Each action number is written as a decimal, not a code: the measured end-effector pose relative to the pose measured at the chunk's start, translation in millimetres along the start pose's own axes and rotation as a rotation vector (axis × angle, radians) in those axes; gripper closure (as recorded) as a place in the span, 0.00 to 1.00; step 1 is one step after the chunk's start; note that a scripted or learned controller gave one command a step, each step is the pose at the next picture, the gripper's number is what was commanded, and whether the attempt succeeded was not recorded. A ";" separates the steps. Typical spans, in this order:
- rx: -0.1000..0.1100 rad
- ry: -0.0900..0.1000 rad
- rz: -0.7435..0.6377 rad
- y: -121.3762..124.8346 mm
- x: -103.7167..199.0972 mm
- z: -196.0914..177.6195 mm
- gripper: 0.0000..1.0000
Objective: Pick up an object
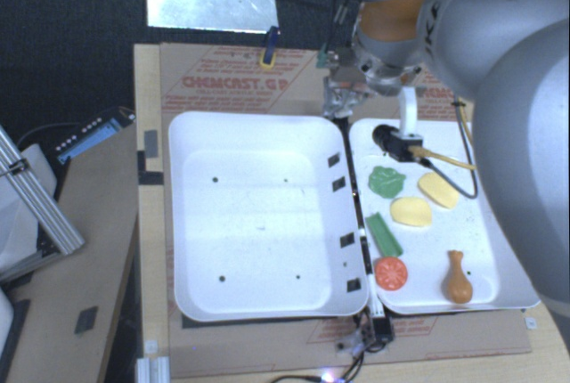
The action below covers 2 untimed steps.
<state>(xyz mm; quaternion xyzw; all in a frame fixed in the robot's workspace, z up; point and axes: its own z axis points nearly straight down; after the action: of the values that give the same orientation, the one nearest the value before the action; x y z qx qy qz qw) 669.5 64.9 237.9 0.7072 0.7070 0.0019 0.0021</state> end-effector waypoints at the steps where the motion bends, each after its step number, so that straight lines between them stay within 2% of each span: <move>1: -0.001 0.000 -0.001 0.1 -13.7 -38.0 1.00; 2: -0.005 0.004 -0.013 -21.9 82.8 -120.2 1.00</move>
<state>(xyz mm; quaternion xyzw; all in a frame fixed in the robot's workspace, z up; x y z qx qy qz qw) 646.9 147.8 358.0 0.7025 0.7117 0.0050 0.0021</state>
